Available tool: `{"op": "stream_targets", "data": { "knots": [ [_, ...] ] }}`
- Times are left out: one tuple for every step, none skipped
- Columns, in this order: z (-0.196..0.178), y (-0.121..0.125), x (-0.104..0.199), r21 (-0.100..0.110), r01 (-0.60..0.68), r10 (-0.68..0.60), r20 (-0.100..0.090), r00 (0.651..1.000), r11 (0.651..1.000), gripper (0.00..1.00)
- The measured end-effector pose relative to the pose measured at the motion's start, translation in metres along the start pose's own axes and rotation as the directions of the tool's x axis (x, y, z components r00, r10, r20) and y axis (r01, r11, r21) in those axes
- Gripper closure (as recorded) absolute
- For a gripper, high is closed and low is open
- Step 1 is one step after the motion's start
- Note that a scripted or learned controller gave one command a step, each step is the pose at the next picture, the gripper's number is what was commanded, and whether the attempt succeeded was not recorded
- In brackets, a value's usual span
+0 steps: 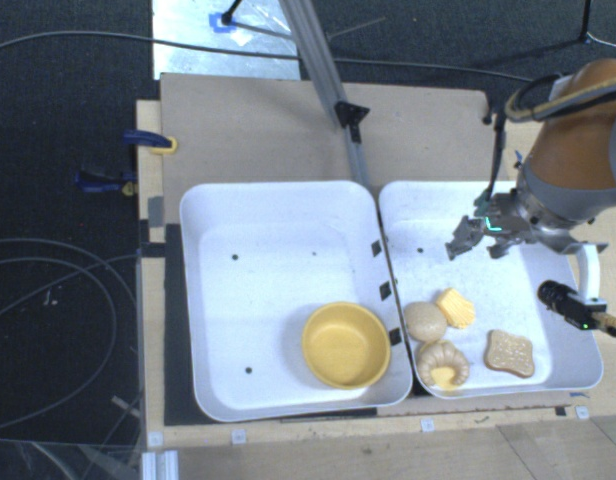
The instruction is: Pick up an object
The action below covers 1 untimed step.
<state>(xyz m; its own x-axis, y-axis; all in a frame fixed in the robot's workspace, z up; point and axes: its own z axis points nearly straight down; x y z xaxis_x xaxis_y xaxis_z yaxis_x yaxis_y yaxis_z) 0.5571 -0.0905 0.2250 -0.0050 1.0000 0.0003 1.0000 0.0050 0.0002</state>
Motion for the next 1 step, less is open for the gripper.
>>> {"op": "stream_targets", "data": {
  "knots": [
    [-0.0007, 0.0004, 0.0000, -0.002, 0.000, 0.000, 0.000, 1.000, 1.000, 0.00]
  ]
}}
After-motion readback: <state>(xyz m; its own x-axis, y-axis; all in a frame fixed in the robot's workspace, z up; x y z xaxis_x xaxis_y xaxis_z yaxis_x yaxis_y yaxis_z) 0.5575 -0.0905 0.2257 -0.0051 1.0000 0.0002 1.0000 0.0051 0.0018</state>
